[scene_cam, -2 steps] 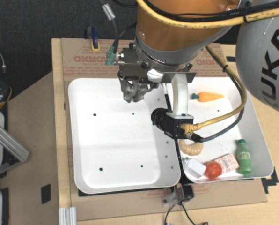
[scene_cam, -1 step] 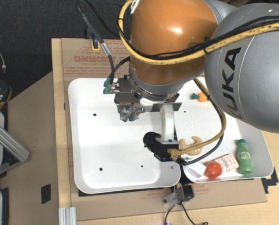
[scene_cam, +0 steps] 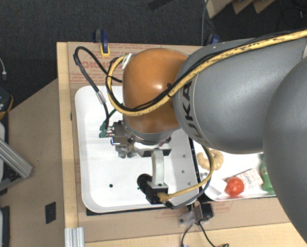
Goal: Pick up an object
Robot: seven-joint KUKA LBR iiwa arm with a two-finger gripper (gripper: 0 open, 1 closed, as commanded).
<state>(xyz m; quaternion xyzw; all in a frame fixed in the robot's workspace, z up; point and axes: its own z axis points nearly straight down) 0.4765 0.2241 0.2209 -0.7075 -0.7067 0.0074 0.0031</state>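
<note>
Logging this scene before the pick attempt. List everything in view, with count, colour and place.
left bin: 1, white, on the bench's left part
right bin: 1, white, beside it, largely under the arm
red round thing: 1, red, in the right bin
printed packet: 1, white, right bin, just right of the red thing
green thing: 1, green, right bin, partly hidden by the arm
pale lumpy thing: 1, beige, right bin, near its left wall
bench: 1, tan, under both bins
clamps: 2, blue, on the bench's far edge
arm: 1, grey with an orange band, reaching in from the right
gripper: 1, metal grey, over the left bin
</note>
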